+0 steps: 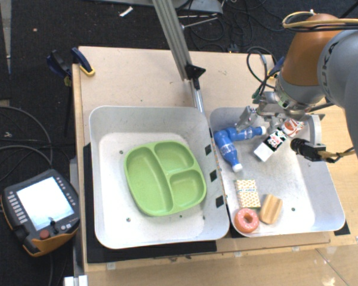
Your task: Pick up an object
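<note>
Pincer (273, 115) low over right bin (322, 210), at its twelve o'clock edge; spread or pressed together, cannot tell. Blue bottle (228, 146) lying at the pincer's eight o'clock, near; white box (269, 145) just beside, at six.

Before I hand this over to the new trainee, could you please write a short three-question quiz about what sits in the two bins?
1. True or false: the green divided plate lies in the left bin.
2. Which item lies closest to the pink donut in the right bin? A) the blue bottle B) the bread roll C) the green divided plate
3. Fill in: the checkered wafer lies between the blue bottle and the ____.

Key:
1. True.
2. B: the bread roll lies right beside the donut.
3. Pink donut.
</note>
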{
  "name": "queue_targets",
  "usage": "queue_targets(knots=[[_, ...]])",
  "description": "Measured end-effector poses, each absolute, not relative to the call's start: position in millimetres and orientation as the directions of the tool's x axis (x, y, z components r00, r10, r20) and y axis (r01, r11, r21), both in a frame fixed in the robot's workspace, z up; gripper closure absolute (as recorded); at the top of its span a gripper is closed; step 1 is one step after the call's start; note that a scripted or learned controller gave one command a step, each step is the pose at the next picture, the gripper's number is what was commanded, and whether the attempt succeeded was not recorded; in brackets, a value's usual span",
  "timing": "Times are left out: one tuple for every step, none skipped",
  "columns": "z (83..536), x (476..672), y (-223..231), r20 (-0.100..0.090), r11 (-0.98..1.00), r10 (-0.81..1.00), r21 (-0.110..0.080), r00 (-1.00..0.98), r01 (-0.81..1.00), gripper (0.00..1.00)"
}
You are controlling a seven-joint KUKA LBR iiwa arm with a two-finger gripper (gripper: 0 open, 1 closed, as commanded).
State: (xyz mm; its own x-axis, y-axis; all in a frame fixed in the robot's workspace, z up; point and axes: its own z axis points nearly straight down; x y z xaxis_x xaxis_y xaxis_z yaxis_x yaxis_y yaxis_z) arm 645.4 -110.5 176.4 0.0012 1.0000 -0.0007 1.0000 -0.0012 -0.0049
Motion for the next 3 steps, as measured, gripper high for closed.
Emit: queue_targets(knots=[[127,648.8,-101,0.000,0.002,1.000,0.000,-0.002,1.000,0.00],[115,652.9,-108,-0.013,-0.003,1.000,0.018,0.004,1.000,0.00],[123,651.8,-109,-0.014,-0.004,1.000,0.013,0.004,1.000,1.00]])
